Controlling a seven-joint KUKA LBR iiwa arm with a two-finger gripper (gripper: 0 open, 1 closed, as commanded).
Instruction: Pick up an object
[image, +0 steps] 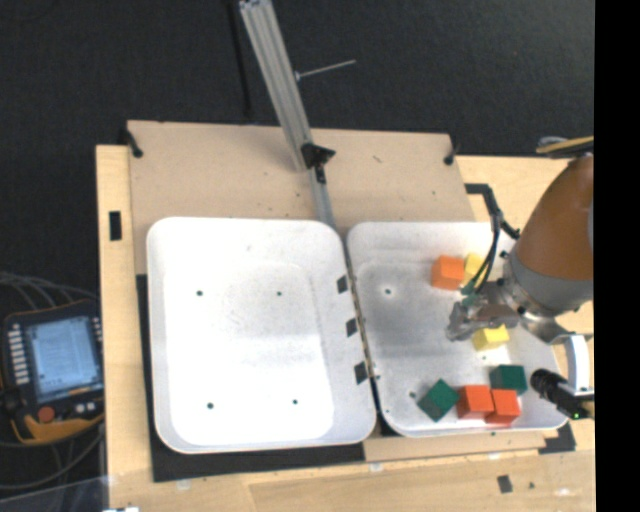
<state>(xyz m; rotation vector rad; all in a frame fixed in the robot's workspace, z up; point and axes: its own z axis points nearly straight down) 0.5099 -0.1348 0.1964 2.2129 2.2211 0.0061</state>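
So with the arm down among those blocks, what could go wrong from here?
1. The gripper sits right beside a yellow block, with an orange block just above; it might nudge one away instead of lifting it.
2. The green and orange blocks are bunched at the right bin's lower edge; a grab there could catch two or none.
3. That cluster lies near the bin wall, which may hinder the arm.

The arm (556, 235) reaches in from the right, its orange band just above and right of the claw (468, 318), which points down-left.
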